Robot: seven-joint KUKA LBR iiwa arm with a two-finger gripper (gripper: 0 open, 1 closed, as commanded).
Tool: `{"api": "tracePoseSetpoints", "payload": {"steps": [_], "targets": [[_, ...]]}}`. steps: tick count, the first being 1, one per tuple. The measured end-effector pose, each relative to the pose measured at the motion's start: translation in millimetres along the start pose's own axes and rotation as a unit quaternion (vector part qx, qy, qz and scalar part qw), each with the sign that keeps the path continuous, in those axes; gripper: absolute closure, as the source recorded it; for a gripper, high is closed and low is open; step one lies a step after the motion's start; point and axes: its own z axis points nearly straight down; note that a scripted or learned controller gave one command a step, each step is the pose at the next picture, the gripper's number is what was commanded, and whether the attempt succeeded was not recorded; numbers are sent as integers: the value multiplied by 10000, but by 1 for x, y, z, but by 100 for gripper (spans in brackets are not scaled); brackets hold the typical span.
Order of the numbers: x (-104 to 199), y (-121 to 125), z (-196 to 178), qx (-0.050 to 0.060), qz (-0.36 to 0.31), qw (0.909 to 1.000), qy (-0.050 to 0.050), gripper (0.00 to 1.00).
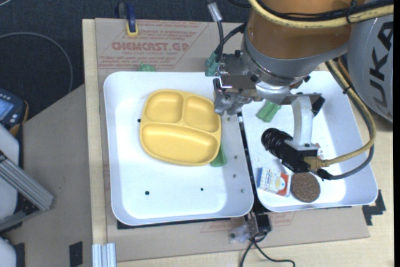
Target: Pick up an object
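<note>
Nothing lifted yet as far as we see, so the pick is still open. The gripper hangs low over the seam between the two bins, just beside the yellow divided plate in the left bin. We cannot tell the tool's state; the wrist hides it. Right bin has a green piece, a small carton, a brown disc. We judge grasp and lift remain.
</note>
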Motion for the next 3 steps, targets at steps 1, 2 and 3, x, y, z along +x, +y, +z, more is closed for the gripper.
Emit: {"api": "tracePoseSetpoints", "payload": {"steps": [1, 2, 3], "targets": [[1, -1, 73, 73, 44, 10000, -30, 100], [-86, -1, 133, 71, 91, 9999, -35, 100], [-121, 1, -124, -81, 46, 10000, -10, 100]]}}
